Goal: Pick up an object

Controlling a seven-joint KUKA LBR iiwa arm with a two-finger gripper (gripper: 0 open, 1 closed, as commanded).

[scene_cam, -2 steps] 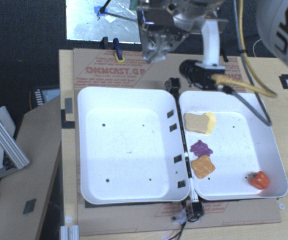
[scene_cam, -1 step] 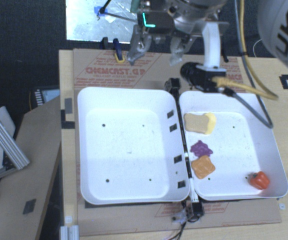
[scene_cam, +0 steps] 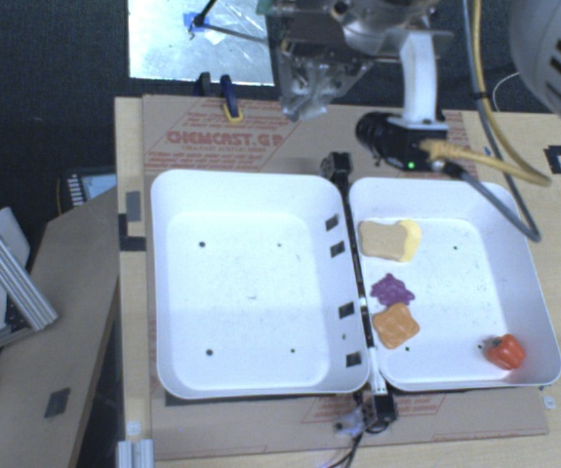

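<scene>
Four little objects on my feed, all sitting in the right bin point(scene_cam: 524, 252). Far end has a pale yellow wedge point(scene_cam: 390, 240), looks like a chunk of foam or toy cheese, soft edges, matte. Just near of that is a small purple lump point(scene_cam: 391, 288) with a bumpy outline, kind of like a toy grape cluster, and touching or almost touching it is an orange piece point(scene_cam: 395, 326), flat and squarish with rounded corners. Those three line up along the bin's left wall by the divider. Well apart from them, in the near right corner, there's a red-orange rounded thing point(scene_cam: 503, 351) with a grey bit on top, glossy like plastic.

Left bin point(scene_cam: 173, 261) is smooth white plastic, shallow, rounded corners, a few dark dots on the floor. Both bins sit on a brown cardboard sheet point(scene_cam: 212, 136) with red print.

Gripper point(scene_cam: 302, 94) hangs up at the far side, over the cardboard beyond the left bin's far right corner, well away from any object. It's metallic and blurry from my angle, so I honestly can't tell whether it's spread or pressed together. Nothing visible in it. A yellow cable point(scene_cam: 485, 164) runs across the far right.
</scene>
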